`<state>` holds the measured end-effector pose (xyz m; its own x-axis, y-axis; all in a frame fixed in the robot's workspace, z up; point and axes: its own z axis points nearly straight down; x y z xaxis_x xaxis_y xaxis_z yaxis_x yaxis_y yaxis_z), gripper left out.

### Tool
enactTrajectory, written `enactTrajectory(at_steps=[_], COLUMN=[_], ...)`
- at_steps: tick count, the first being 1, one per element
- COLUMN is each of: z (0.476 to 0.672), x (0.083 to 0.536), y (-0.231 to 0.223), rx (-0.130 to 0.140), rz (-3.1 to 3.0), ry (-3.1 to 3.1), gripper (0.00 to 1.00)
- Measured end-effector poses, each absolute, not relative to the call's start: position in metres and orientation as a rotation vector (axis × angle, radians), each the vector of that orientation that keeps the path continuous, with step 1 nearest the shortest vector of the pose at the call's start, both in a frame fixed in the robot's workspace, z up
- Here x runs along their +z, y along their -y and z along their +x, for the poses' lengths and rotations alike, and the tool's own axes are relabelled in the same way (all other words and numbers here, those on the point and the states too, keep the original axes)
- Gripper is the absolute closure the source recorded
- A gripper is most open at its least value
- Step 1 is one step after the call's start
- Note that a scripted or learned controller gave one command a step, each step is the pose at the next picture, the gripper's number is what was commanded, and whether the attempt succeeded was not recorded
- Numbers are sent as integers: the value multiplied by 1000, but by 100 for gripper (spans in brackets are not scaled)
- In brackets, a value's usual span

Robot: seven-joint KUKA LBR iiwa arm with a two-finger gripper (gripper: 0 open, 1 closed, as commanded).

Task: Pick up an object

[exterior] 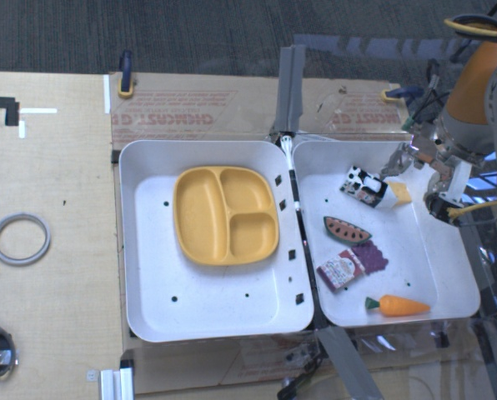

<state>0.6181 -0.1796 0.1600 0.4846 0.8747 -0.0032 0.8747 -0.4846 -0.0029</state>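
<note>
Arm [474, 82]: comes in from the right, over the right bin's far corner.
Gripper [399, 161]: up above the cow toy; I cannot tell if it is wide or closed (too blurry).
Left bin [148, 307]: has a yellow plate [226, 215] with three parts.
Right bin [449, 257]: has a cow toy [363, 186], a yellow block [399, 193] touching it, a melon slice [347, 230], maybe grapes [372, 258], a snack pack [338, 270] and a carrot [401, 306].
Bench: a tape ring [19, 238] lies on the left.
</note>
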Motion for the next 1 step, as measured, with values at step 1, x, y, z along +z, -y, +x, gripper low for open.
enactTrajectory(at_steps=[1], z=[577], x=[122], y=[119], rx=[9], rz=[-2952], ry=[1069], gripper=[0])
